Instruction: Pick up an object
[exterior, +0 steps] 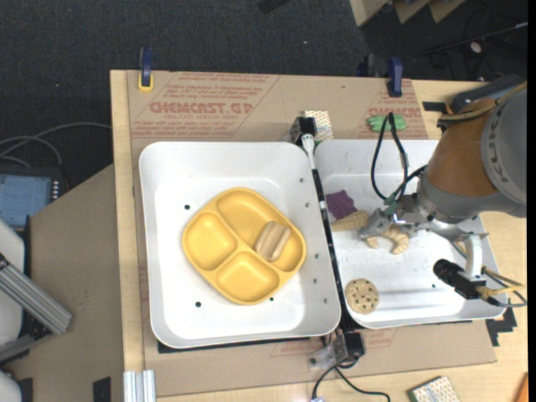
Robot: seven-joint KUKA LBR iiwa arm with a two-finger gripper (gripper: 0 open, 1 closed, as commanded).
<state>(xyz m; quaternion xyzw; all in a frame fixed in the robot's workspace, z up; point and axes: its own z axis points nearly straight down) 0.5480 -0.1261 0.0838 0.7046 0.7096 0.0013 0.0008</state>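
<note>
Where 2 bins sit, yellow tray [219,249] with bread roll [270,240] left.

the left bin [159,224] has open white floor all round the yellow divided plate [243,245], widest along its far edge and near corners; the plate fills the middle, with a tan bread roll [270,239] lying in its right compartment. the ridge [322,224] where the two bins meet stands between them. in the right bin [402,304], the arm [473,162] and its claw [385,229] hang over the centre and far right, with a black cable [387,153] looping above. a purple piece [339,203] and tan piece [350,221] crowd the left side near the ridge; a cookie [362,295] sits in the near left corner. bare floor lies along the near middle.
</note>
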